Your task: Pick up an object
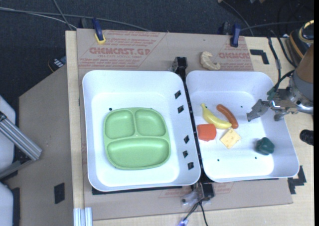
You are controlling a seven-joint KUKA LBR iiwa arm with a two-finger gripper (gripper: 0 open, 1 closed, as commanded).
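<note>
Object candidates: banana (pixel 213 117), sausage (pixel 227 115), red block (pixel 207 131), cheese wedge (pixel 230 138) and green lump (pixel 264 145), all lying in the right bin (pixel 239 170). Step: approach — nothing grasped yet. You have the end effector (pixel 260 110) at the bin's right side, above the floor, arm reaching in nearly level; whether it is released or clenched, you cannot tell. Next: choose one item, centre over it, descend.

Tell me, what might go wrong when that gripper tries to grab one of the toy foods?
The banana, sausage, red piece and cheese wedge lie bunched together, so the gripper could nudge a neighbour or catch two at once. The green piece lies close to the right bin's wall, which may block a finger.
</note>
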